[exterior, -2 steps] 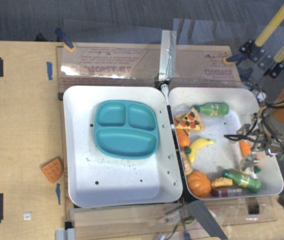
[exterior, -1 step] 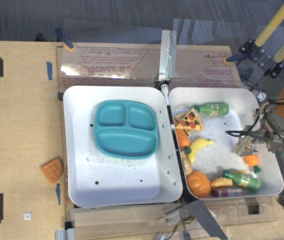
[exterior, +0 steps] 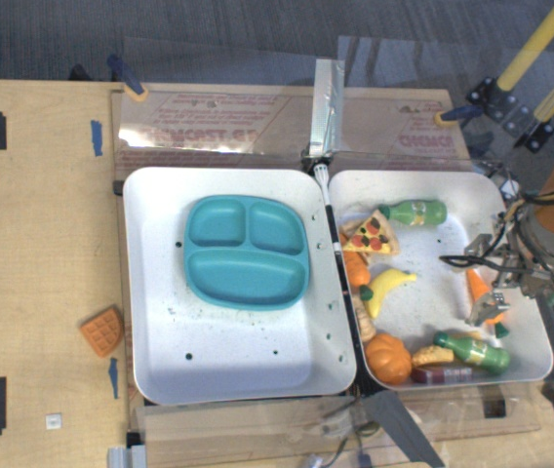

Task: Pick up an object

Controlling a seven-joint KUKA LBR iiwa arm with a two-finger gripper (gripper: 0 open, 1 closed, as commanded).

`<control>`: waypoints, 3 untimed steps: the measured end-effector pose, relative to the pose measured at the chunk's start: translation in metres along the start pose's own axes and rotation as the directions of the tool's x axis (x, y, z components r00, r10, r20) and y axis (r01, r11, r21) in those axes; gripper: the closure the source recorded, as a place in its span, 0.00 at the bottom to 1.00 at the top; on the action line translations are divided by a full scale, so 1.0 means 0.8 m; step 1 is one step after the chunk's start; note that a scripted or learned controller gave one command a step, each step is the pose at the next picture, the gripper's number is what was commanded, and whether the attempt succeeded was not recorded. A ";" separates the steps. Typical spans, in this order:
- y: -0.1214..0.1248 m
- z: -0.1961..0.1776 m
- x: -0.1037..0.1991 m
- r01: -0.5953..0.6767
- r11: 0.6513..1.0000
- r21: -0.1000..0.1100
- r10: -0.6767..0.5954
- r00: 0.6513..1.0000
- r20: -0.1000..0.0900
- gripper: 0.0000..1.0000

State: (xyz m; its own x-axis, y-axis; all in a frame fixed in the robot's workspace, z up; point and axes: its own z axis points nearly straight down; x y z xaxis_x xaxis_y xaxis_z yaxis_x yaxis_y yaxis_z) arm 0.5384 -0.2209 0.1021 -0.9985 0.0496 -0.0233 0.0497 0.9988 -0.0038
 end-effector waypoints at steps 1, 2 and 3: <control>-0.002 0.016 0.012 -0.069 0.998 -0.003 0.069 0.998 -0.014 0.00; -0.001 -0.001 0.006 -0.067 0.998 0.001 0.067 0.998 0.002 1.00; 0.046 0.016 -0.056 0.102 0.995 -0.003 -0.102 0.995 -0.011 1.00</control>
State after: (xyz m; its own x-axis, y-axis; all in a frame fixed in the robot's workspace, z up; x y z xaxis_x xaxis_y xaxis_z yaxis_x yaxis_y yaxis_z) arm 0.5849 -0.1863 0.0898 -0.9985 -0.0527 -0.0117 -0.0526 0.9986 -0.0028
